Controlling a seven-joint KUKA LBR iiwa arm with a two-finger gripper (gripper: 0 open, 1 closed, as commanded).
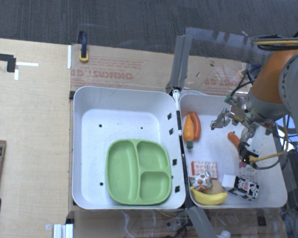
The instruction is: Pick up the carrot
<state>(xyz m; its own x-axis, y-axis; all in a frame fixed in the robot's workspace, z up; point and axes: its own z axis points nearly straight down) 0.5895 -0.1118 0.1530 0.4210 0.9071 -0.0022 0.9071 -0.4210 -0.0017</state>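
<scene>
A small orange carrot (232,138) lies in the right bin (278,201), near its right-hand middle, partly covered by the robot's hand. My gripper (231,130) hangs just above it, open, with one grey finger (219,121) to the carrot's left and the other (248,134) to its right. The carrot rests on the bin floor and nothing is gripped. The orange-banded wrist (274,74) reaches in from the upper right.
An orange pepper with a green stem (191,126) lies by the divider. A banana (209,197), a red-and-white snack box (204,169), a brown lump (217,187) and a black-and-white packet (246,187) crowd the near end. The left bin (86,137) holds a green divided plate (139,171).
</scene>
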